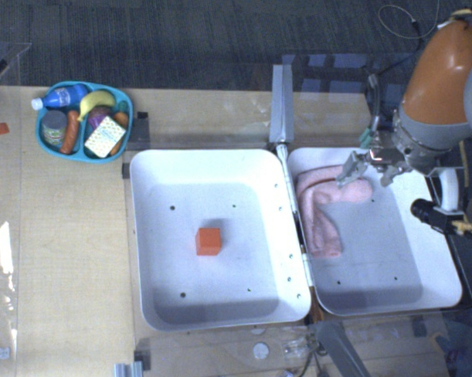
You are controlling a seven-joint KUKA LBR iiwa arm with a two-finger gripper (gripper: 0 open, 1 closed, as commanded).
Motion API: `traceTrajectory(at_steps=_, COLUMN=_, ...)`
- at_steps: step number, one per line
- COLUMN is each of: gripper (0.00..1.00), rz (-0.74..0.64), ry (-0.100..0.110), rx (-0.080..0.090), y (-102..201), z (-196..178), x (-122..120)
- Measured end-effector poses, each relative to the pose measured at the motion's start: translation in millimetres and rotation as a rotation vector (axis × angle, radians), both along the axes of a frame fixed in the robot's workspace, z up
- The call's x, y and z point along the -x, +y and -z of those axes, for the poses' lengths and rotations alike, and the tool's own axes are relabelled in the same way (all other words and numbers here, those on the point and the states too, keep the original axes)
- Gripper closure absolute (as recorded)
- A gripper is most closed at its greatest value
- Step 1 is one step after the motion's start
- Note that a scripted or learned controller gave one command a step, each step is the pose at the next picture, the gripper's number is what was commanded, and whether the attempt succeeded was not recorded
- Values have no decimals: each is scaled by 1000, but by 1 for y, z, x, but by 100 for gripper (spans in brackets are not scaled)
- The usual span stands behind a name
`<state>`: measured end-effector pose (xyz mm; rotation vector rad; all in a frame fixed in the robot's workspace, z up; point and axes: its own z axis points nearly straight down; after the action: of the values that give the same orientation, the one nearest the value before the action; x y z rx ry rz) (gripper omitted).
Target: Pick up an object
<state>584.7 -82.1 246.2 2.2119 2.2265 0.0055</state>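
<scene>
- The pincer (368, 169) hangs over the back part of the right bin (433, 293), under the arm's (437, 84) orange band.
- Its two fingers stand spread apart, one at the left above the cloth's (323, 212) upper edge and one at the right over bare bin floor; nothing sits between them.
- The left fingertip (349, 174) is at or just above the cloth; whether it touches cannot be told.
- The cloth is pink and crumpled, lying along the left wall of the right bin, with a wider fold across its top reaching toward the pincer and a narrower strip running down toward the bin's middle.
- A small orange block (209, 240) rests near the middle of the left bin (155, 303), well apart from the pincer.
- The two bins sit side by side on the tabletop (61, 267), separated by a grey metal rail (280, 105).
- A blue tray (42, 133) stands on the tabletop beyond the left bin's far left corner, filled with toy food: a banana (96, 100), a bottle (61, 97) and other small pieces.
</scene>
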Motion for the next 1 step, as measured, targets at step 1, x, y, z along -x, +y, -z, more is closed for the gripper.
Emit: traceTrajectory(at_steps=1, gripper=0, rz=47, ry=-1, rx=0, y=-35, z=40, x=-55)
